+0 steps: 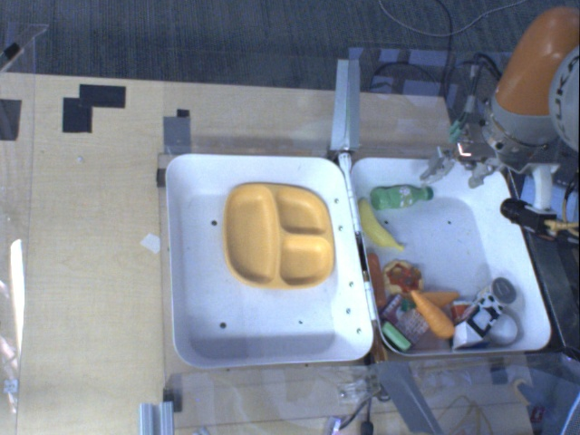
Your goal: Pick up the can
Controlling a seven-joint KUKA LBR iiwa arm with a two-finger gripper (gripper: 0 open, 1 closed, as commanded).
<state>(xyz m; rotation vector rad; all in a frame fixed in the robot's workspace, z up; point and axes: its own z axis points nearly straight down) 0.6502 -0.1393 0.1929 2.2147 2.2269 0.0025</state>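
Observation:
The can (504,292), small and silver with a grey round end, lies in the near right corner of the right bin (494,225), against a black-and-white carton (484,316). My gripper (458,171) hangs over the bin's far edge, well behind the can, near the cap end of a green bottle (400,196). Its two fingers are spread apart and open, with nothing between them.
Elsewhere in the right bin are a banana (380,227), a carrot (433,314), and several packets (401,308) at the near left. The left bin (195,270) holds a yellow divided tray (277,234). A metal divider (344,107) stands between the bins at the back.

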